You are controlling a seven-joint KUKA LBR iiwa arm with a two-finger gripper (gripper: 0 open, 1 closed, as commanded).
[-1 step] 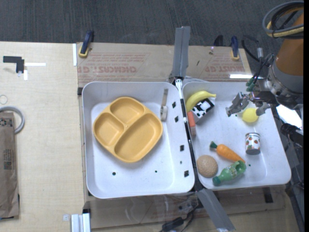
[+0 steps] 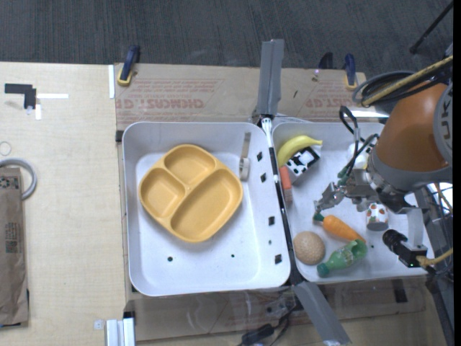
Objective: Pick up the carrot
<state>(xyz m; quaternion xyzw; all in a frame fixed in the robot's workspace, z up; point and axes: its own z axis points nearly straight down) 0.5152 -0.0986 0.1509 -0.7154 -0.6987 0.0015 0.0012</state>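
The carrot (image 2: 340, 227) lies in the right bin (image 2: 360, 274), between the brown ball (image 2: 309, 246) and the little mushroom (image 2: 376, 215), with the green bottle (image 2: 343, 258) just below it. The gripper (image 2: 333, 197) hangs right above the carrot's leafy end; I can't tell whether it's open. It's crowded, so I'd worry it clips the mushroom or just rolls the carrot away.

Your light wooden bench (image 2: 65, 193) carries two white bins: left bin (image 2: 133, 215), right bin (image 2: 410, 265). A brown paper bag (image 2: 11, 244) lies at its left edge.
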